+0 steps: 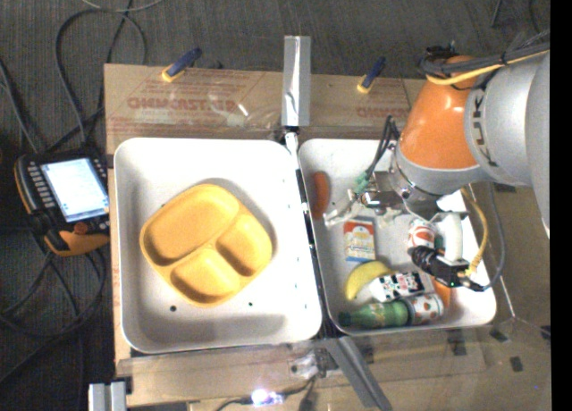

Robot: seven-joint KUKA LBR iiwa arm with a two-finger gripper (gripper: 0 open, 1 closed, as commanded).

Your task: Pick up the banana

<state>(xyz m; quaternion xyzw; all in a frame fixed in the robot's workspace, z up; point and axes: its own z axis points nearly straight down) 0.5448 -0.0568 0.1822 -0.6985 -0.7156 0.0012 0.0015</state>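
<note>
Smooth white bin [313,161], curved yellow banana [365,277]

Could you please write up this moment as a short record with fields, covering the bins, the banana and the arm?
left bin: holds a yellow divided tray
right bin: holds the banana, a small carton, a green bottle, an orange sausage-shaped item
banana: lies near the front of the right bin, just behind the bottle
arm: above the right bin
gripper: fingers not discernible
task status: banana not lifted
</note>
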